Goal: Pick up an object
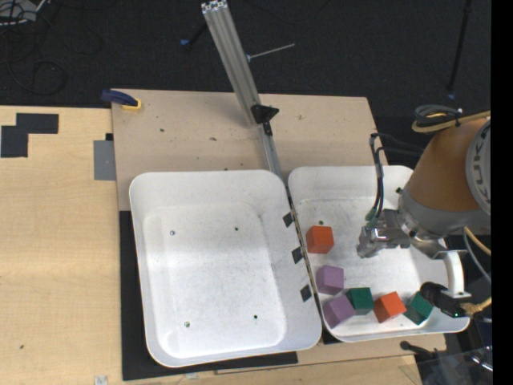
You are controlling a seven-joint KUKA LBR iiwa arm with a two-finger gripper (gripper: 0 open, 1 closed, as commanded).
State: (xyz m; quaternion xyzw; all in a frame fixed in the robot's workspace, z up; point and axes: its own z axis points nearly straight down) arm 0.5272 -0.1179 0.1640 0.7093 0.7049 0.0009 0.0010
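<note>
**Poised over the right bin, nothing gripped yet**

Step in hand, by judgement: the approach, before any grasp. Seen at the right bin (pixel 353 179), above its bare floor: the gripper (pixel 371 244), just right of the far orange block (pixel 320 239) and apart from it. Cannot tell from this slant whether spread or pressed together; too small and too blurred against the wrist. Can see no block in its grip, so nothing to count as picked up.

For the next move, probably: choose a target, line up over it, descend, close, lift. Nearest and easiest to reach: that far orange block, standing alone with free floor around it. Harder going along the near wall of the bin, with blocks crowded there and little room to slip in on either side of one.

Counted in the right bin, six blocks in all:
- Two orange: the far one, plus the near orange block (pixel 389 305).
- Two purple: the upper purple block (pixel 330 279) and the lower purple block (pixel 338 309), close together by the divider.
- Two green: the left green block (pixel 361 299) and the right green block (pixel 418 308), either side of the near orange one.

Also counted: two bins, the left bin (pixel 160 191) alongside.
</note>
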